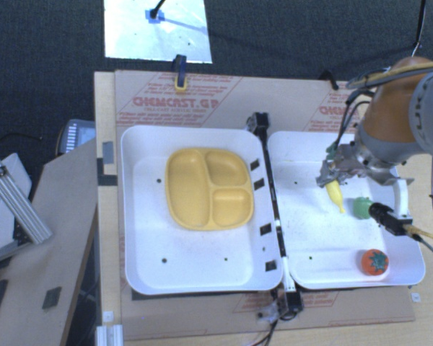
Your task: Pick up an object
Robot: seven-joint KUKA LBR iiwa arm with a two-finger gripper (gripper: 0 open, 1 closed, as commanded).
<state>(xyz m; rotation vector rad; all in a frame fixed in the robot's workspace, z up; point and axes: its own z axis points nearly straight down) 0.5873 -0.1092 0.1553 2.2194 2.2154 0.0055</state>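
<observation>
The table (108, 215) carries two shallow white bins side by side on a printed board, a divider strip running between them; such a layout is judged to give one bin for picking and one for setting down. The left bin (141, 262) holds a yellow compartment plate (208, 188), laid flat near the bin's middle, its three wells facing up; it is judged to serve as a large, awkward object or as a receptacle, and which cannot be told. The right bin (303, 262) holds the small things: a yellow banana-like piece (335, 196) lying near the bin's middle toward its far edge, a small green object (362, 207) just beside it toward the right edge, and an orange-red round fruit with a green top (374, 262) in the near right corner, well apart from the other two.

The arm (411, 114) is brought in from the right edge of the table, its orange band and grey wrist bent downward over the right bin, cables trailing along it; the pose is judged to be that of a descent or a grasp attempt on the yellow piece. The tool (333, 181) is seen directly above the upper end of the yellow piece, touching or all but touching it; how far it is opened, and whether the piece is gripped, cannot be told, since the tip is hidden by the wrist body and is small in the view. The piece appears to lie on the bin floor, so no lift is judged to have been made.
</observation>
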